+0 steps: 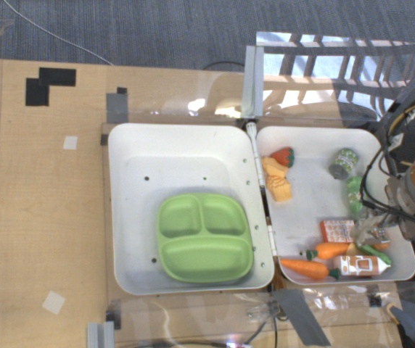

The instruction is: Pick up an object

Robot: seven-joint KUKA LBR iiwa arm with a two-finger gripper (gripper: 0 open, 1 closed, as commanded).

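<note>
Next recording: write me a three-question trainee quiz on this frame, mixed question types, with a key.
1. True or false: the green divided plate lies in the right bin.
2. Which item lies nearest the gripper? A) strawberry B) grey can C) red carton
3. Fill in: two ___ lie along the right bin's near edge.

Key:
1. False; it lies in the left bin.
2. C
3. carrots
</note>
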